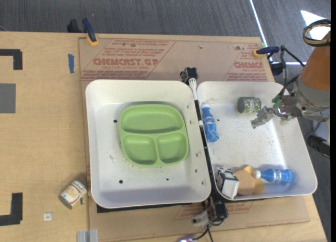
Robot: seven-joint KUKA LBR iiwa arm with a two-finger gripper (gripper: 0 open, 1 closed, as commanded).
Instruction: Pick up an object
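The gripper (261, 117) hovers in the right bin (294, 146), just beside the small can (248, 104) — how its hand stands I cannot tell.

A light wooden bench (37, 146) fills most of the frame, with dark grey floor along the top. A brown printed cardboard sheet (157, 57) lies on it, centre to right. Two shallow white bins sit side by side on the cardboard: left bin (100, 146), right bin (299, 151). A small carton (72, 193) lies at lower left. Blue tape (71, 63) marks the upper left.
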